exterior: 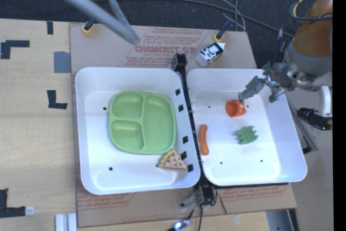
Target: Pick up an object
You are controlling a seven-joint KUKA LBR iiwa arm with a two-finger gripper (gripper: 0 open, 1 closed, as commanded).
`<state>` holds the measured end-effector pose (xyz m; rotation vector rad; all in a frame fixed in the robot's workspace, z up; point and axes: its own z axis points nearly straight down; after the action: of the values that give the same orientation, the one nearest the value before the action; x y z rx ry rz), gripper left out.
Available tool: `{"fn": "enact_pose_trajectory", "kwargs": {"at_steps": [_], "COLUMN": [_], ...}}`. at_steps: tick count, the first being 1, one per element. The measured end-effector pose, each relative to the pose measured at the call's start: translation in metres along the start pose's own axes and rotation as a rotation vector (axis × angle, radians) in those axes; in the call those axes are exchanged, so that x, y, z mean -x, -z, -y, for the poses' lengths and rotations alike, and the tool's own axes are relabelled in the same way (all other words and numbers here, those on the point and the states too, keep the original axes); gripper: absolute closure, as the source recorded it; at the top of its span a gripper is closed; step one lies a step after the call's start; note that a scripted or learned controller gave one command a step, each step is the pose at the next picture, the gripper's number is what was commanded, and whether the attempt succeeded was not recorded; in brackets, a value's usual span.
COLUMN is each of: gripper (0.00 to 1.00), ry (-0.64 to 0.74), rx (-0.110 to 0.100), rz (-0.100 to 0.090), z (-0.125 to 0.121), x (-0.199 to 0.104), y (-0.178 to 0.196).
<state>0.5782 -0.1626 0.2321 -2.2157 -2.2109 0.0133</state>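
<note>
Fingers (246, 93) low over right bin (281, 132), touching red toy (235, 109).

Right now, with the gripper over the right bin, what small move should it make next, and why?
Probably lower a little, straight onto the red toy. The gripper sits just above and right of it in the right bin, nearly touching, while the green leafy piece and the orange sausage lie farther off.

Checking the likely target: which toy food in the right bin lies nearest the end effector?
The red-orange piece, just below the end effector; the sausage and green piece lie farther off.
</note>
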Motion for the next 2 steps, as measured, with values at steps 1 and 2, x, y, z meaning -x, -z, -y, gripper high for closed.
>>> {"fn": "enact_pose_trajectory", "kwargs": {"at_steps": [1,2], "gripper": [0.00,0.00], "ry": [0.004,0.004], "rx": [0.013,0.009], "rz": [0.002,0.003], "z": [-0.003,-0.008], "x": [0.000,-0.003], "y": [0.007,-0.037]}}
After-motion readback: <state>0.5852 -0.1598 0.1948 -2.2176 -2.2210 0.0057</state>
